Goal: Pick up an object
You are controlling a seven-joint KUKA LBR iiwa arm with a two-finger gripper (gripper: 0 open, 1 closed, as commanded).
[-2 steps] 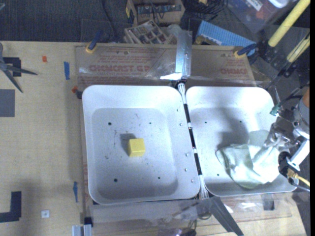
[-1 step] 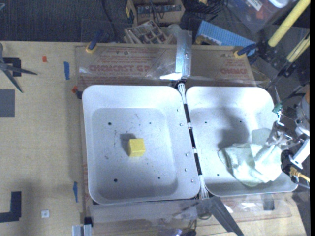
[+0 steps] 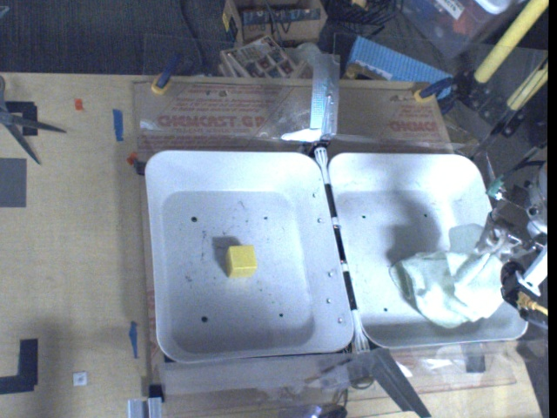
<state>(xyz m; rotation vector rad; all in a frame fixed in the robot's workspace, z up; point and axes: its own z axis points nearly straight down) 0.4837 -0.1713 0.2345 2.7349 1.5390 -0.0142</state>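
A: Reaching stage. Gripper (image 3: 489, 244) down at cloth (image 3: 439, 287), right bin (image 3: 392, 177); jaws' state: cannot tell.
B: Needs firm pinch, straight lift. Yellow block (image 3: 242, 260) alone in left bin (image 3: 174, 177).

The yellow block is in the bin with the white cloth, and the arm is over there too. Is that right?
Not quite. The camera view shows the yellow block alone in the left bin. The white cloth lies in the right bin, and the arm is over that one.
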